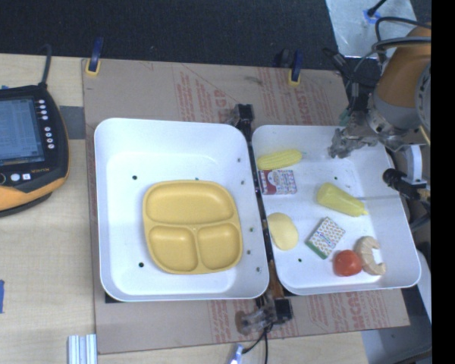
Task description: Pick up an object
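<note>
The right bin point(394, 279) holds several small items: a yellow corn cob point(280, 158), a red-and-white packet point(278, 181), a yellow wedge point(340, 199), a pale yellow lemon-like piece point(283, 230), a green-and-white box point(325, 237), a red tomato point(347, 263) and a tan pastry point(372, 253). My gripper point(344, 144) hangs over the bin's far right corner, above bare bin floor and apart from every item. Nothing is visibly held.
The left bin point(114, 203) holds a yellow divided tray point(192, 226). A tablet pendant point(19, 146) lies at the far left of the bench. Blue clamps point(95, 55) pin the cardboard base at the back. The arm's body point(402, 82) fills the upper right.
</note>
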